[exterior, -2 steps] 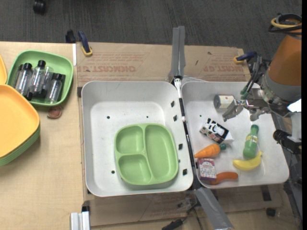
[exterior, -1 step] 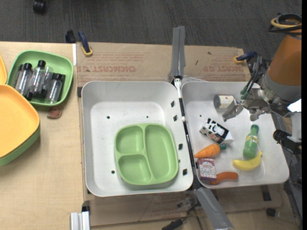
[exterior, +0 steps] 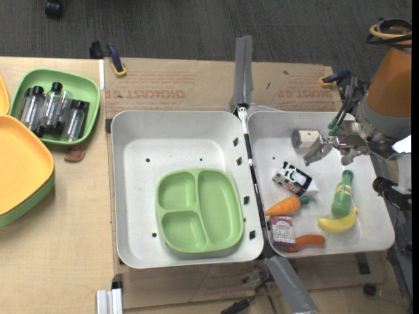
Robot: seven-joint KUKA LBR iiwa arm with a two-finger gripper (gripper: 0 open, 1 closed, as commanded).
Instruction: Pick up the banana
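banana [exterior: 338, 222]: lying well below my gripper [exterior: 325, 148] in the right bin [exterior: 383, 237], near its front edge; long axis running left to right, right tip curving up; smooth yellow crescent.
my gripper: hovering over the right bin's upper half, holding nothing; i cannot tell how my jaws are standing.
green bottle [exterior: 342, 195]: glossy, lying between my jaws and the banana, its base touching the fruit.
carrot [exterior: 284, 206]: orange, tapered, sitting below and left of my jaws.
green tray [exterior: 199, 209]: three-compartment, rounded, resting in the left bin [exterior: 131, 175].
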